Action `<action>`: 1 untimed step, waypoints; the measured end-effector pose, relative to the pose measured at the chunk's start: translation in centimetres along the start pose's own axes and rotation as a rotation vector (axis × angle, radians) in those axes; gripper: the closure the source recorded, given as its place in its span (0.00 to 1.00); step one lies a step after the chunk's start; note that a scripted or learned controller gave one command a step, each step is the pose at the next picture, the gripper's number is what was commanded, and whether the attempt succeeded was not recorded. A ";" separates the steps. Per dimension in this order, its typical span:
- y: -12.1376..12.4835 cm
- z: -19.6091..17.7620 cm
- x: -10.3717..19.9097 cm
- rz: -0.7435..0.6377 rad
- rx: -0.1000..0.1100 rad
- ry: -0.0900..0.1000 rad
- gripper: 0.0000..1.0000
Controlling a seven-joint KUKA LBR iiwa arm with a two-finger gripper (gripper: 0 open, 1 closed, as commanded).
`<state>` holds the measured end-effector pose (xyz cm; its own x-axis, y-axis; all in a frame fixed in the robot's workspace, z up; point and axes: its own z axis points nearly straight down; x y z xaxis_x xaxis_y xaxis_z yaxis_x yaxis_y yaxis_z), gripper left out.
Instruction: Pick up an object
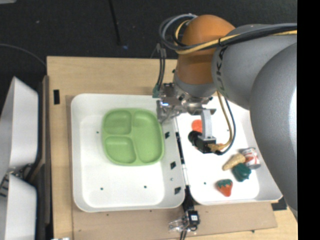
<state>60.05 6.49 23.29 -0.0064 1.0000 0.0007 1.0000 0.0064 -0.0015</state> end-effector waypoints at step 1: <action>0.1 0.0 -0.3 0.004 -0.002 0.000 0.00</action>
